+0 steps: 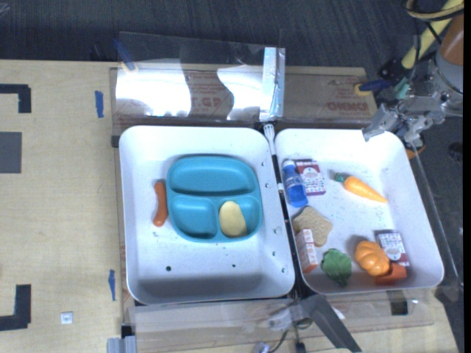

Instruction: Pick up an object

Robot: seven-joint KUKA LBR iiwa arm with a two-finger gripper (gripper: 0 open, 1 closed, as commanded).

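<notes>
Objects for picking all lie in the bins: a carrot (362, 187), bottle (294, 184), bread slice (313, 223), broccoli (337, 265) and small cartons in the right bin (423, 219); a sausage (160, 202) and blue tray (213, 195) with a yellow lemon-like piece (232, 218) in the left. Nothing is lifted. The claw (401, 120) hovers over the right bin's far corner, seemingly holding nothing; its opening cannot be told. Descent, grasp and lift remain.

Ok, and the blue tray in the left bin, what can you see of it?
The blue tray is a rounded, glossy, plastic-looking dish lying flat near the middle of the left bin. Ridges split it into one long compartment at the back and two in front. A yellow egg-shaped item sits in the front right one. An orange sausage lies just off its left edge.
</notes>
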